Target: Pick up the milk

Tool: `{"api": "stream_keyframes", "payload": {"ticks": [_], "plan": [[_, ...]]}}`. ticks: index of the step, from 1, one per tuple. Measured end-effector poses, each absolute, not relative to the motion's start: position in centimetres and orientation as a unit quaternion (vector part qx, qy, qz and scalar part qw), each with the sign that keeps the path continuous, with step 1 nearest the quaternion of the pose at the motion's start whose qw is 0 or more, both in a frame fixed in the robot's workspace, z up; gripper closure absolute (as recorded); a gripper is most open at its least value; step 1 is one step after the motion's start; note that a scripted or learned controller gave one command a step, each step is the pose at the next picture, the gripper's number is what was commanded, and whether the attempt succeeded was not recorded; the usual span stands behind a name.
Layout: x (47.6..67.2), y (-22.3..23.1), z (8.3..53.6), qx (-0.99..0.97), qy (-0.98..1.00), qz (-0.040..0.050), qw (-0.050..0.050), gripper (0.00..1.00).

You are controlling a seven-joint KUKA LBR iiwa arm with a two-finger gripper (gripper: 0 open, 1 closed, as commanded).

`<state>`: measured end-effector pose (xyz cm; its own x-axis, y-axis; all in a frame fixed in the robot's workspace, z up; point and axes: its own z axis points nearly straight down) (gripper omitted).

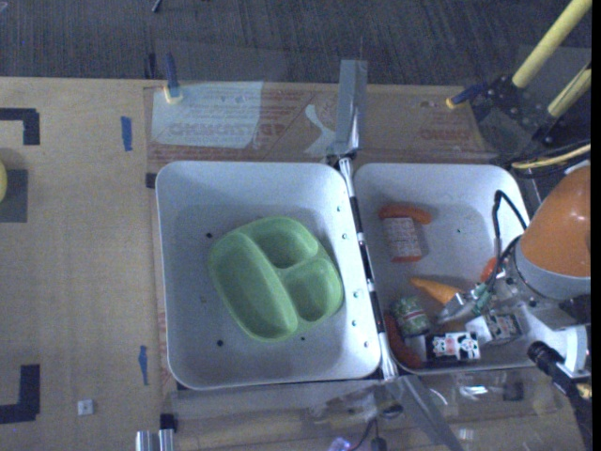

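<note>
Gripper [467, 301] hangs low in the right bin [451, 178], just above the milk carton [454, 347] by the bin's front edge; whether it is clenched cannot be told.

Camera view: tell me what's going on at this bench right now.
A grey arm with an orange band reaches into the right bin, its gripper low among toy foods. The milk carton lies at the bin's near edge, beside the gripper, not visibly held. The left bin holds a green divided plate.
</note>
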<state>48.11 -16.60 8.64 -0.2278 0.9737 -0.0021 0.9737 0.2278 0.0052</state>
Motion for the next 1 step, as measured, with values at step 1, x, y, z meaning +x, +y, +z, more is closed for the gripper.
{"api": "stream_keyframes", "payload": {"ticks": [1], "plan": [[48.20, -16.58, 9.68, 0.622, 0.783, 0.0026, 0.003, 1.00]]}}
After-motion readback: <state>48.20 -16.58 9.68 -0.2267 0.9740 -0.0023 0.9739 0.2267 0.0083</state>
